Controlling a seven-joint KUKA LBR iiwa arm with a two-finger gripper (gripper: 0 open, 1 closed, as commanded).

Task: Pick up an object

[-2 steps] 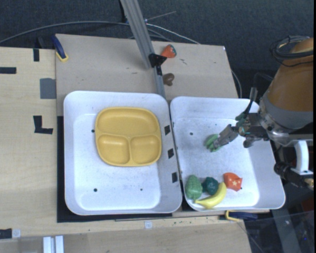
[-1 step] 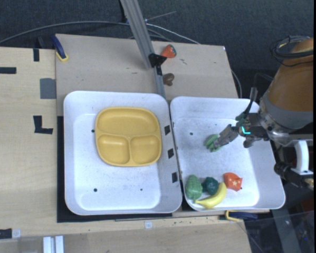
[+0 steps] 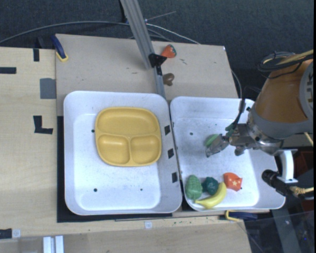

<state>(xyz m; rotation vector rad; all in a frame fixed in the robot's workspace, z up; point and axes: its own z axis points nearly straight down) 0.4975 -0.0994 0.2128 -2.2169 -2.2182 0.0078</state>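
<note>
Over the right bin (image 3: 200,109), the hand (image 3: 214,145) pinches a small green object (image 3: 212,139).

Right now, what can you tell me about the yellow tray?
The yellow tray is a rounded plastic-looking plate split into three compartments: one wide one at the far side and two smaller ones nearer the camera. It lies flat in the left bin, toward its far end, with nothing in it. Nothing else touches it.

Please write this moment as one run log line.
gripper: over right bin, near a green object | grasp: unclear | banana: right bin, front edge
</note>
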